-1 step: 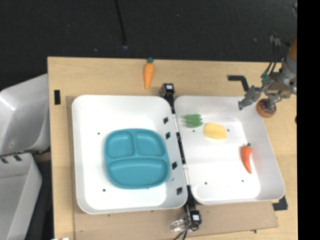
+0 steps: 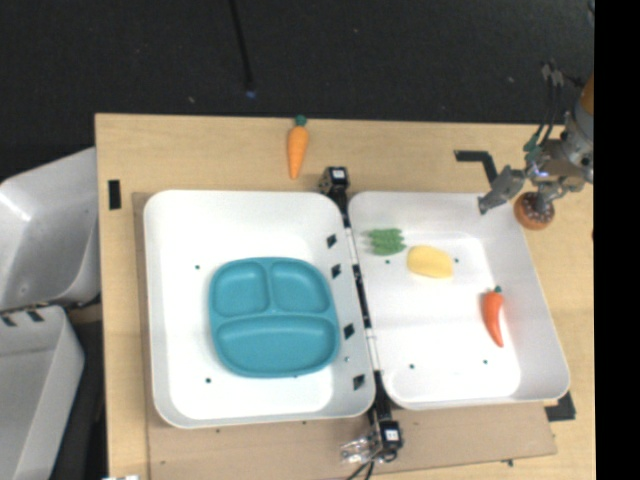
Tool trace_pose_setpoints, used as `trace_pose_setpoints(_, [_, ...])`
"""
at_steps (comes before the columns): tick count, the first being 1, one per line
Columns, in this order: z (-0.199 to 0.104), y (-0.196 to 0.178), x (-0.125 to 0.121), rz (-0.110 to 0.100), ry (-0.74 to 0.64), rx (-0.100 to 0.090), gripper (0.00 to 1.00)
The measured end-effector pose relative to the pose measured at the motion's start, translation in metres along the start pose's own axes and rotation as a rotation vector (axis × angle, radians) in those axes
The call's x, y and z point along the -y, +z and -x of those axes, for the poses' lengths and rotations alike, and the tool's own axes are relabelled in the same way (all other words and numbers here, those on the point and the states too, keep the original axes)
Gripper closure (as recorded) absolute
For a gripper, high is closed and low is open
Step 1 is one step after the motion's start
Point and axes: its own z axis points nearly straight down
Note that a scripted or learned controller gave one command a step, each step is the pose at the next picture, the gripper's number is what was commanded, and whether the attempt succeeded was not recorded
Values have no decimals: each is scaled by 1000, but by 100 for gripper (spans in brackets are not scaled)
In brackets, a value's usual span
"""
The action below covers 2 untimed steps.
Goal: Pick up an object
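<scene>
The right bin (image 2: 450,368) holds three small items: a green leafy piece (image 2: 385,239) near its left wall, a yellow lump (image 2: 430,261) just right of it, and a red-orange carrot-like piece (image 2: 493,316) by the right wall. My gripper (image 2: 483,180) hovers over the bin's far right corner, above and right of the yellow lump. Its two fingers (image 2: 470,156) stand spread apart, open, with nothing between them.
A blue divided plate (image 2: 272,315) lies in the left bin (image 2: 170,268). An orange carrot (image 2: 297,148) rests on the bench behind the bins. A small brown round object (image 2: 535,212) sits on the bench beside the right bin's far corner, under the wrist.
</scene>
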Motion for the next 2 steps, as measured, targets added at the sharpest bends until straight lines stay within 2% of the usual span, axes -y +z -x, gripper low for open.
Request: trace_pose_setpoints(2, [-15, 114, 7, -5, 0, -1, 0])
